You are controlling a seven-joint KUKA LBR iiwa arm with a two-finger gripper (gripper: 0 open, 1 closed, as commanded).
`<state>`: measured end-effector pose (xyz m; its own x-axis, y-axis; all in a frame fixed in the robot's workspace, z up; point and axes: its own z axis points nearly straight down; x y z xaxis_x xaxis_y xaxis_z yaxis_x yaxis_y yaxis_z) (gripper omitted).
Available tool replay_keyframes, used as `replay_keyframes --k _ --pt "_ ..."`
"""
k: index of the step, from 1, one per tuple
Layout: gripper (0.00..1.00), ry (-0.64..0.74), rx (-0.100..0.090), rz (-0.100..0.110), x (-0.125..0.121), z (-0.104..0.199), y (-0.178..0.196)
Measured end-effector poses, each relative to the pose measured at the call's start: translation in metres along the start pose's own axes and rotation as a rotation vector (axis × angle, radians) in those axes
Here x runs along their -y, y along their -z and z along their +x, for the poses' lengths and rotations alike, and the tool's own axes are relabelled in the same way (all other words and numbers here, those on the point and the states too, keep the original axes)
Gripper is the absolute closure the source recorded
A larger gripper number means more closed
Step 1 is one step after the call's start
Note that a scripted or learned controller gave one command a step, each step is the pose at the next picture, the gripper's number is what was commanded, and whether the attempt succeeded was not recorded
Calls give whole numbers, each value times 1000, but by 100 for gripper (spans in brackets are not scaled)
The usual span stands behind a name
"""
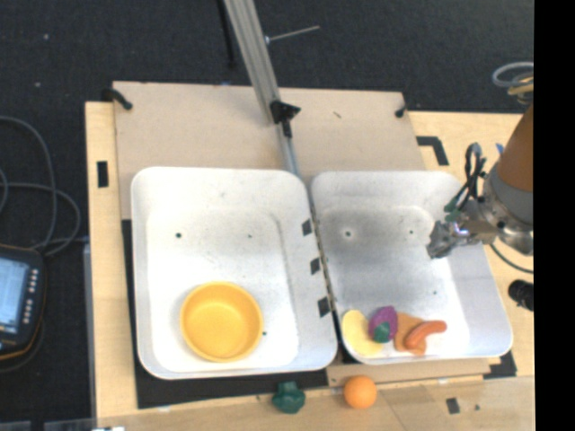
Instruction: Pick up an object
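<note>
Camera view: gripper (442, 239) poised over the right white bin (377, 241), nothing between its fingers; open or closed, cannot tell. Below and left of the gripper, at the bin's near edge, a cluster of small plastic toy foods: yellow piece (355, 329), purple-green piece (384, 321), orange carrot-like piece (420, 332). Probably light, stiff, smooth and slippery. Best taken across the carrot's narrow middle, the least crowded side.
</note>
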<state>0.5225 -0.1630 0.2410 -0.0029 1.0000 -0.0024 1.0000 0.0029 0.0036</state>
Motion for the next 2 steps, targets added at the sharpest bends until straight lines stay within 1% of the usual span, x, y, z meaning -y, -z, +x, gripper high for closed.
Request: replay_keyframes --k 1,2 --pt "100 0 0 1 -1 -2 51" --pt "100 3 -1 0 -14 45 53"
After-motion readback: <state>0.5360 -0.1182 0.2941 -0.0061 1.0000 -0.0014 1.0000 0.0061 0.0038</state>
